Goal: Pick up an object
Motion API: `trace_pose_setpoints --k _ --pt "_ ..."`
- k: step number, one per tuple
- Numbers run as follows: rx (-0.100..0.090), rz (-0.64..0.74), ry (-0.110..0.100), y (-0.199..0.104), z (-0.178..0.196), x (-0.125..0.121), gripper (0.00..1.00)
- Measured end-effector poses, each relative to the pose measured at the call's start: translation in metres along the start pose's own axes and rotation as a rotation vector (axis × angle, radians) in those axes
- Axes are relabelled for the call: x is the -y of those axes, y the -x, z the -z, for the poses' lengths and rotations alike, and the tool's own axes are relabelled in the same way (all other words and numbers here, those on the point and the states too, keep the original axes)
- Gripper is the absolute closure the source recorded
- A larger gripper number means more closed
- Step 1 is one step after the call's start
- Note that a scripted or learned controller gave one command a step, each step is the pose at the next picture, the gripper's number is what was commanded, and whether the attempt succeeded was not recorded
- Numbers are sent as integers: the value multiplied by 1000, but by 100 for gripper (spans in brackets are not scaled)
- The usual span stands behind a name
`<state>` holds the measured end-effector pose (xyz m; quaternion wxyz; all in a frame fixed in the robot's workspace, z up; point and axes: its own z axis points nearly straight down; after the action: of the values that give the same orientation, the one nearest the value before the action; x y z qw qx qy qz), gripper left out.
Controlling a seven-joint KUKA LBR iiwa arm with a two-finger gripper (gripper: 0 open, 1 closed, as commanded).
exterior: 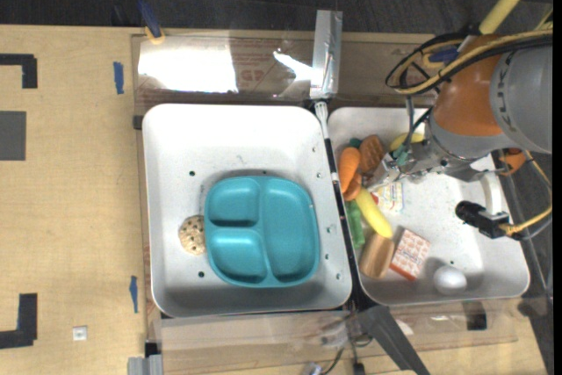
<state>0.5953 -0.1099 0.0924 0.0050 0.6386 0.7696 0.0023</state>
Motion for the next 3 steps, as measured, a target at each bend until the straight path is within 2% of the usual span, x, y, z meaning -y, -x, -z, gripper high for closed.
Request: trace_pose_setpoints --k 1,2,3 --pt "1 0 10 -1 12 -3 100" --pt "1 0 9 0 12 -3 0" --pt "-9 304 -17 7 47 -21 0"
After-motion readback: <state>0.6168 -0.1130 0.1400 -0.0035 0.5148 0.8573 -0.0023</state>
